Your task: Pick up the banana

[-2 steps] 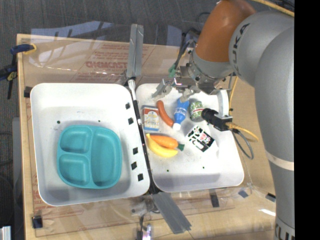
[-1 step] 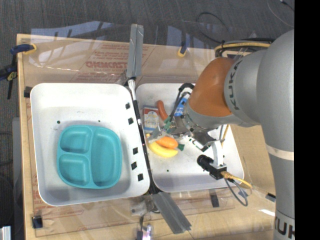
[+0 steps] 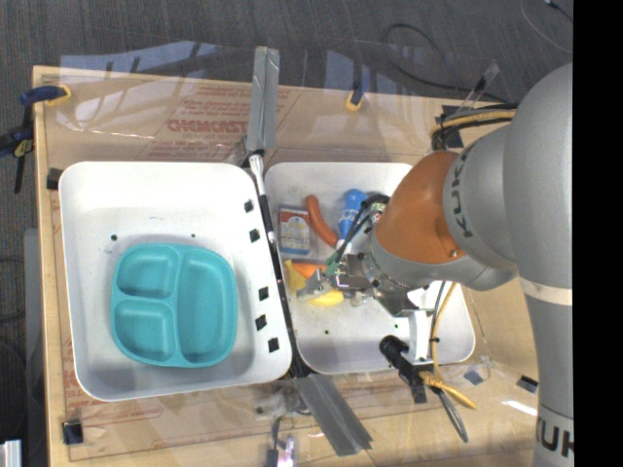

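Bench of brown board under clear sheeting [image 3: 146, 115], bearing two shallow white bins divided by a hinged rail. Left bin [image 3: 88, 212], well to the left of the pincer: holds one teal divided plate [image 3: 175, 303]. Right bin [image 3: 438, 353]: the grey arm [image 3: 531, 193] with its orange band reaches down into it, wrist low over the contents. Pincer [image 3: 343, 278]: buried among cables and fittings; whether it is wide, narrow or holding anything cannot be told. Small carton [image 3: 294, 232], up and left of the pincer; orange carrot-like piece [image 3: 318, 218] above it; blue item [image 3: 351, 212] above and slightly right. Banana [image 3: 326, 299]: a short yellow piece just below and left of the pincer, seemingly close against it. Judged handling: straddle the banana across its narrow width and close gently. Open floor lies below the pincer toward the near wall; the dividing rail and clutter crowd the left and upper sides.
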Robot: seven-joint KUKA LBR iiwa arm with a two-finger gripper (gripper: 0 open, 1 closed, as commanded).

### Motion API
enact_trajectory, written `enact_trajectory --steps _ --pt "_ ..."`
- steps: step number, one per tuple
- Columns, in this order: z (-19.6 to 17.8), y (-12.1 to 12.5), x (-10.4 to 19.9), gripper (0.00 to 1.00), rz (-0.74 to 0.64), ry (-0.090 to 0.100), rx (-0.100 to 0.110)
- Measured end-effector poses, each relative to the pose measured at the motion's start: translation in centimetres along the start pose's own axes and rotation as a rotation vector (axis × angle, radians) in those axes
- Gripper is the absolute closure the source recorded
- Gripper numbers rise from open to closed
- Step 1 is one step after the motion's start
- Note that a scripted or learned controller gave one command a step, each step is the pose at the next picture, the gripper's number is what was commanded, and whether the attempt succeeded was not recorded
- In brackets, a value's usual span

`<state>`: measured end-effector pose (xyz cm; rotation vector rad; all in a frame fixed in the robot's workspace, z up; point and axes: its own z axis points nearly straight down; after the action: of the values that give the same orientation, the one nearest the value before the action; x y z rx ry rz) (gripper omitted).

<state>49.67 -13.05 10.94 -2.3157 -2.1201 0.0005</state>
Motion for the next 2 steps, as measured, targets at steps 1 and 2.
enact_trajectory --steps 1,2 --pt "1.46 5.11 -1.66 0.0 -0.255 -0.002 -0.005" --pt "0.63 5.05 -1.67 1.0 -0.259 -0.001 -0.002"
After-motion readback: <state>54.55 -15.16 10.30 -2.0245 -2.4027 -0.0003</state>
